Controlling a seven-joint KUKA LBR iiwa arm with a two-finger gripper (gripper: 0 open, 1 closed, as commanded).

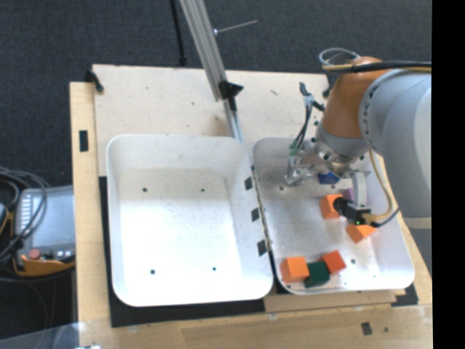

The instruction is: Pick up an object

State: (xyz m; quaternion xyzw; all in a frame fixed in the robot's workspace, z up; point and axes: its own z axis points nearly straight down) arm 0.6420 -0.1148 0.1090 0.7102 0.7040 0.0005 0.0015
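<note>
Arm [378, 122] bent low over right bin [290, 217] | jaws: state unclear

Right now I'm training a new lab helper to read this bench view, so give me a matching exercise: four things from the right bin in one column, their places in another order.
Things:
1. dark green block
2. claw
3. orange block
4. red-orange block

Places:
A. near the bin's far-left part
B. between two blocks at the near rim
C. leftmost of the near-rim row
D. rightmost of the near-rim row

Pairs: 1-B, 2-A, 3-C, 4-D
</note>
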